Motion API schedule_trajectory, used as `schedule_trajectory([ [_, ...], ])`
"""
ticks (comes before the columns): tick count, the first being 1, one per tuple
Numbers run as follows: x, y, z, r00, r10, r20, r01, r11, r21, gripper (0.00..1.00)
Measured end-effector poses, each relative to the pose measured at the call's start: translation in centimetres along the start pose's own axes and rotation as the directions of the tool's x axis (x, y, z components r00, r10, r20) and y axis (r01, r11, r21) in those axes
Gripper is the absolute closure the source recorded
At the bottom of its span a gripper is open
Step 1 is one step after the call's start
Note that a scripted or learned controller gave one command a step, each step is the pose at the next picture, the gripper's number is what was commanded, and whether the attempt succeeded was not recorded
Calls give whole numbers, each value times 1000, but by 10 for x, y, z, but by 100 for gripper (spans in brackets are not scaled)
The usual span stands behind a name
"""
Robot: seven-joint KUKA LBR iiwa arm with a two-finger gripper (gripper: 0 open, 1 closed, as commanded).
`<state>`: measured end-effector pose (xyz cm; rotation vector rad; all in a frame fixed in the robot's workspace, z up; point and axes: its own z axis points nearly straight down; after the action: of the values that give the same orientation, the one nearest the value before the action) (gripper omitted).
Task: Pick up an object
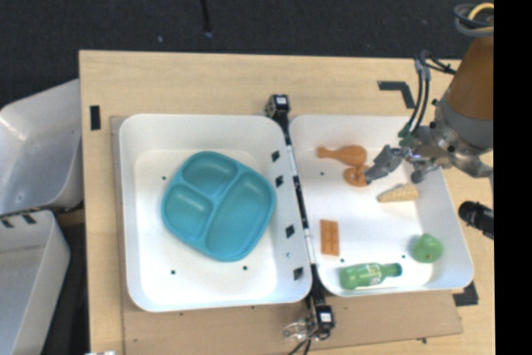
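Green bottle [370, 274]: 1 | green ball [427, 248]: 1 | orange pieces: 2 | blue tray [218, 205]: 1 | pincer [401, 165]: released, holds nothing

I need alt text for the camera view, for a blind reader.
The gripper hovers in the right bin near an orange toy, a wedge, a green bottle and a green ball. The left bin holds a blue plate.
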<state>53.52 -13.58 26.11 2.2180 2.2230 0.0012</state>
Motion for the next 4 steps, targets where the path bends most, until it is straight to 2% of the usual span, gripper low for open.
schedule_trajectory([
  [1,-1,-9,48,1000,3,1,-3,1000,4,0],
  [3,7,-2,145,1000,7,1,-7,1000,5,0],
  [4,7,-1,131,1000,13,0,-13,1000,-1,100],
])
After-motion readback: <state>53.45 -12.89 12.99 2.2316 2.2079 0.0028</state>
